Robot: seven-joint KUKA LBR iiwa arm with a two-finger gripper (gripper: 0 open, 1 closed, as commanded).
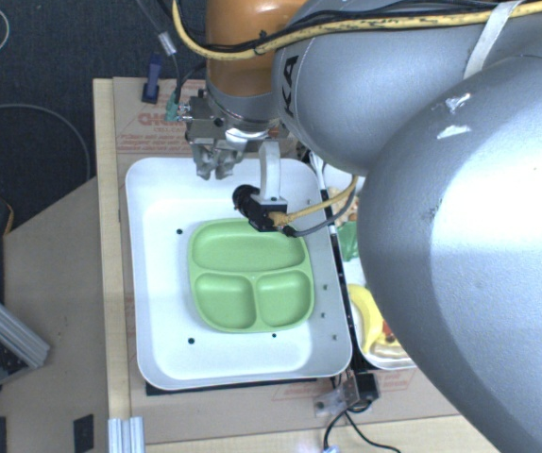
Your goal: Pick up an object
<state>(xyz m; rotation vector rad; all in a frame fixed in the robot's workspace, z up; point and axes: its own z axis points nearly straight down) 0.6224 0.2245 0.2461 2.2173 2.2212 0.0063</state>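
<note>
Dark carpet and loose cables frame a plywood bench point(110, 253), and on it sits the shallow white plastic bin point(153, 281) nearest us, with a second white bin point(370, 355) mostly buried under the big grey arm point(460, 187) sweeping in from the right. Lying flat in the near bin is a pale green plastic plate with three compartments point(250, 274), rim up, filling much of the floor, and it looks like the obvious target for a pick. Up at the bin's far-left corner, the two-finger gripper point(214, 163) hangs below the orange band point(247, 26), pointing down at bare white floor just beyond the plate's far edge. Nothing sits between the fingers; from this slant they look close together, a narrow stance with no load. A black fitting and a yellow-sleeved cable point(266, 210) dangle from the wrist above the plate's far rim. In the other bin a yellow, banana-like object point(370, 314) and something green point(348, 242) peek out beside the arm. My read: the gripper is poised for a descent, but it is off the plate, so a grab here risks closing on air.
</note>
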